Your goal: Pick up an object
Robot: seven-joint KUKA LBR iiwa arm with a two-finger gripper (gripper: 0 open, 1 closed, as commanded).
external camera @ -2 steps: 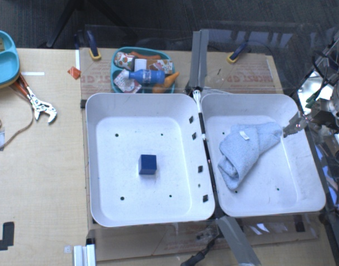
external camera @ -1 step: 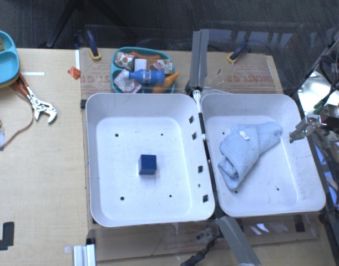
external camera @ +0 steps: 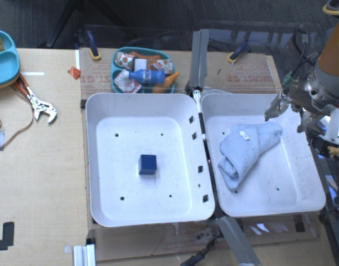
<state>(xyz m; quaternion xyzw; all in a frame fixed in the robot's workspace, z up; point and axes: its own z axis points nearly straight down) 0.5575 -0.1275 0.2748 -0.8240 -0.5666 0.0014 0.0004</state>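
The bench [external camera: 36, 176] is a pale wooden board, its top smooth and matt, standing over a dark carpeted floor where black legs of a stand show at the far edge. Two shallow white plastic bins with rounded corners sit side by side on it: the left bin [external camera: 102, 204] and the right bin [external camera: 302, 195], their inner rims meeting along a row of small black clips. A small dark blue block [external camera: 148, 164], a cube with crisp edges, lies just below the middle of the left bin's floor. A light blue-grey towel [external camera: 248, 151], soft and rumpled, is folded in the right bin; its long axis runs at a slant from the bin's near left toward its far right corner, the thicker rolled end toward the near left. The gripper [external camera: 284, 108] hangs over the far right corner of the right bin, near the towel's far end; whether it is released or clenched I cannot tell. Beyond the left bin stands a teal tub [external camera: 120, 60] of mixed packets, and a metal wrench [external camera: 40, 107] lies toward the bench's left edge.
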